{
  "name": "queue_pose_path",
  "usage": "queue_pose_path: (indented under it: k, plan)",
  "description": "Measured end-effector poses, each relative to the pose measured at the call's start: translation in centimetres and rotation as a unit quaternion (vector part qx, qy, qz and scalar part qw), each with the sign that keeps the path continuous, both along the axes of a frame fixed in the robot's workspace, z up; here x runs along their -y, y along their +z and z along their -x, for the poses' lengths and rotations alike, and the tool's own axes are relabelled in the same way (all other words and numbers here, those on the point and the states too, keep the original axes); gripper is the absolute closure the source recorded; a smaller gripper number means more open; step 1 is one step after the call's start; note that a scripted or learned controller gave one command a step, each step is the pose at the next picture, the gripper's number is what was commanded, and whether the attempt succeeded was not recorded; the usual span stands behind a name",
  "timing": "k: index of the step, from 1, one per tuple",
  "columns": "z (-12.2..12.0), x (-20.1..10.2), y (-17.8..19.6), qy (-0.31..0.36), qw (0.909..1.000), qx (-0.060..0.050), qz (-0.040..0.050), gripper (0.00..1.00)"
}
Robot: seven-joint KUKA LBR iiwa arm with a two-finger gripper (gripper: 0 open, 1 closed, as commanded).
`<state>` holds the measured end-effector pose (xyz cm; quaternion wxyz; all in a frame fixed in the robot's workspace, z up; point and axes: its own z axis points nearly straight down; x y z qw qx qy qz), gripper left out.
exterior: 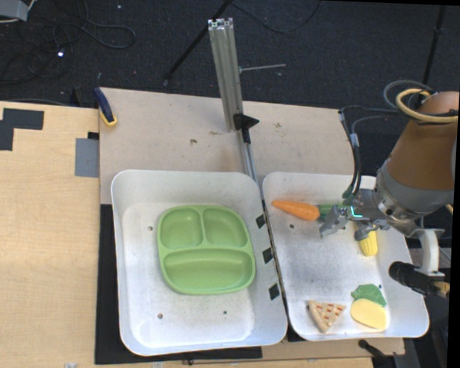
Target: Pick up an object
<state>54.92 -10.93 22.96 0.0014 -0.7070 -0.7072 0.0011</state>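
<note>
White plastic makes up both bins; the left bin carries a green tray, and the right bin holds the small toy foods we can choose from. Nearest our gripper is the carrot, lying on its side near the right bin's far left corner, its pointed end toward the left bin and its thick end just beside the gripper's tip. We judge it light, stiff and smooth, likely hard plastic that can roll or slip, so we would take it across the thick middle, square to its length.

The corn lies just under the wrist, toward the bin's right edge; short and rounded, it looks equally light. Near the right bin's near edge sit a pizza slice and a lemon with a green leaf, well apart from the gripper.

We cannot tell how the gripper itself is set; nothing visibly sits in it.
</note>
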Motion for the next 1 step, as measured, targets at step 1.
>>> queue_pose_path:
  k: [1]
  plan:
    - [-0.05, 0.0, 0.09, 0.0, 1.0, 0.001, 0.0001, 0.0]
